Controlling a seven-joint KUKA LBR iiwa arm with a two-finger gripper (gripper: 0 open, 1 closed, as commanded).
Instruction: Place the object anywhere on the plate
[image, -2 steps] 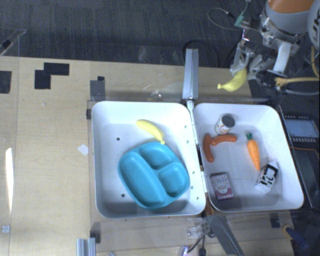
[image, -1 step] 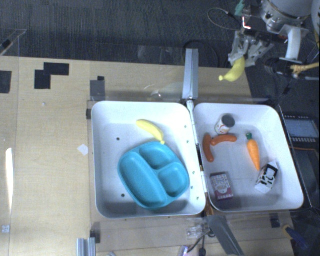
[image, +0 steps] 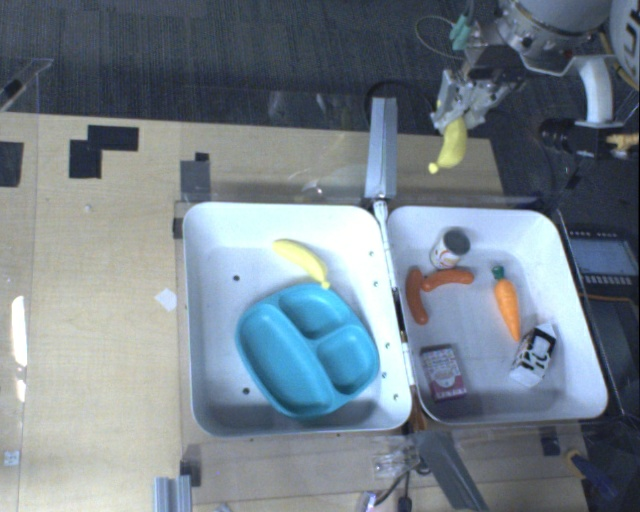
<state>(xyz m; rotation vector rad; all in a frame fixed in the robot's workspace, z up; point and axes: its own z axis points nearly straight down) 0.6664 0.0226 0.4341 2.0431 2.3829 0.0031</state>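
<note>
The fingers (image: 462, 108) are closed on a banana (image: 452, 147), high above the back of the right bin (image: 575, 300), while the blue plate (image: 305, 348) lies in the left bin (image: 215, 300), both bins on a pale wood bench (image: 90, 330) before a dark floor (image: 200, 50).

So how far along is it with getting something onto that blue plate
Partway. Done: the tool is shut on a yellow banana and has it hanging above the bench, behind the right bin. In hand: carrying it. Left: moving across to the left bin and setting it on the blue plate, which has nothing on it yet. A second banana lies just beside the plate, not on it.
</note>
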